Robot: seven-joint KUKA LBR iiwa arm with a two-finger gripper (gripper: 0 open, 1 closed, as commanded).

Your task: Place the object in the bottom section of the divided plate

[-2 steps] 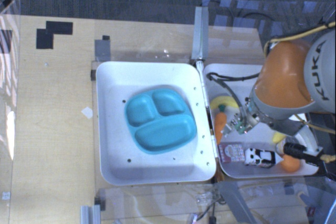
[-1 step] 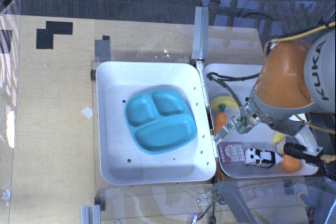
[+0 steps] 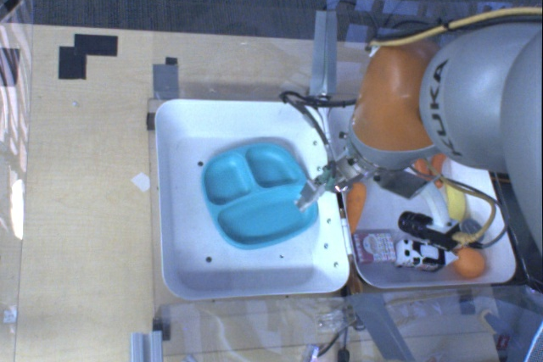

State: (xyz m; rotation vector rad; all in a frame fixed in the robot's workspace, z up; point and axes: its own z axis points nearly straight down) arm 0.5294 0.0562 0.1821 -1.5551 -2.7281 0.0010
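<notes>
Jaws: state indeterminate, blurred; gripper at right rim of blue divided plate in left bin. Held object not discernible. Judged step: transport/placing. Next: move over bottom section, release.

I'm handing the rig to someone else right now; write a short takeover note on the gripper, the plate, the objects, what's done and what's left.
Gripper: over the right rim of the blue divided plate; grip state unclear, no object seen held.
Plate: in the left bin, all three sections bare.
Objects: carrot, banana, orange and a carton lie in the right bin.
Done: nothing placed.
Left: put an object in the plate's bottom section.
</notes>
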